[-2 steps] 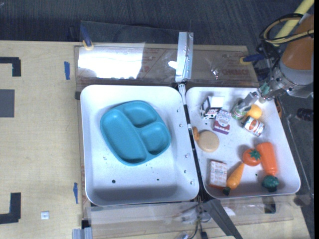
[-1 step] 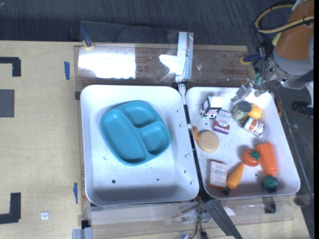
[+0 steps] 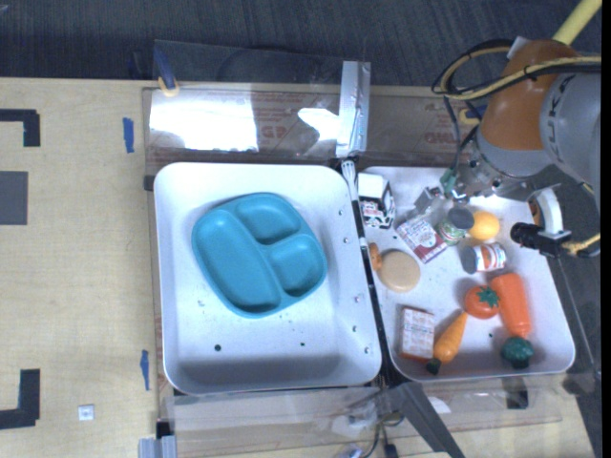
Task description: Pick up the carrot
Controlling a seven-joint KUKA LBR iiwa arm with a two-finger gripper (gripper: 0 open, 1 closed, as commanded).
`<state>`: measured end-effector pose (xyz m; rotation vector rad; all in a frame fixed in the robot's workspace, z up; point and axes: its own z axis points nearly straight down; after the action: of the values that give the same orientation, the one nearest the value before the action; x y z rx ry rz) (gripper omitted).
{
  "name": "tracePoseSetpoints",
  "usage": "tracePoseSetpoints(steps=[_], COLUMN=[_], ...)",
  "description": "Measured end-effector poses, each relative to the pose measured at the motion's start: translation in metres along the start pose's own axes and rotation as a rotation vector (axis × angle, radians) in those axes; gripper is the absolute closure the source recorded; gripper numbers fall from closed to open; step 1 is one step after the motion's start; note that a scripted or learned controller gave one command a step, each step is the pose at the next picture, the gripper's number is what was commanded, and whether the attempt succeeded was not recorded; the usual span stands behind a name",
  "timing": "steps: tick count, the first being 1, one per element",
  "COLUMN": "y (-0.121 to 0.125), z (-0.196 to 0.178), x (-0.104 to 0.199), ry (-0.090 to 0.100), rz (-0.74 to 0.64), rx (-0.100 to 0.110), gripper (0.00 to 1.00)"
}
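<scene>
Hovering: end effector (image 3: 456, 191) hangs over the right bin's (image 3: 563, 351) far corner.
Grip: cannot tell (too small).
Carrot (image 3: 514, 305): lying near the front, so well apart.

Grey arm (image 3: 573, 127) enters from upper right, orange band above wrist; gripper (image 3: 456, 187) points down-left, low over the scene.
</scene>
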<state>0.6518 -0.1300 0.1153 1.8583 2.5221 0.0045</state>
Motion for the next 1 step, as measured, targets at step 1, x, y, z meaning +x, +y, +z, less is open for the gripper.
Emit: tracePoseSetpoints(steps=[1], y=[-0.0446], z=[-0.0449], x=[-0.0432], ry=[0.000], rz=[-0.210], rx=[0.002], gripper=[0.00])
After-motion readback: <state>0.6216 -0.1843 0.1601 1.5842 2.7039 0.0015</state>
